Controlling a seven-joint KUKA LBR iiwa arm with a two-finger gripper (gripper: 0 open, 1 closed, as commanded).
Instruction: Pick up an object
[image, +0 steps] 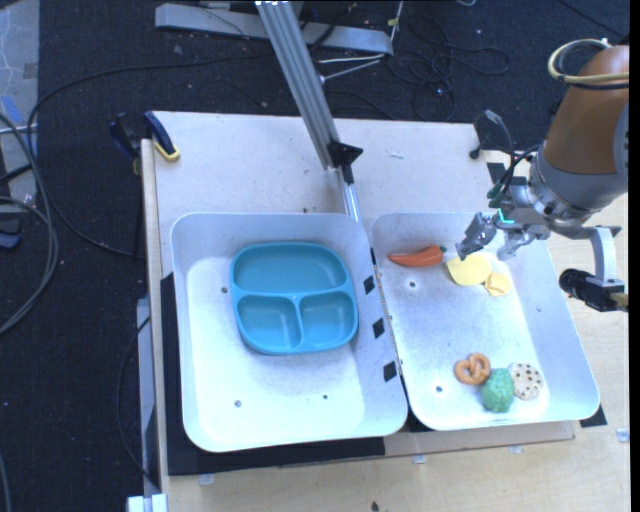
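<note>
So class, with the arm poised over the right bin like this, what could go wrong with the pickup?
The end effector hovers by the yellow pieces, which lie close to the carrot; it might nudge one away or catch two. They also sit near the right bin wall, so a finger could scrape it.

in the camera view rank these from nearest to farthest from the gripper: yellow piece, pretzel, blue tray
From the gripper:
1. Yellow piece, just below the gripper at the top of the right bin.
2. Pretzel, lower in the same bin, near its bottom edge.
3. Blue tray, across in the left bin, farthest to the left.
</note>
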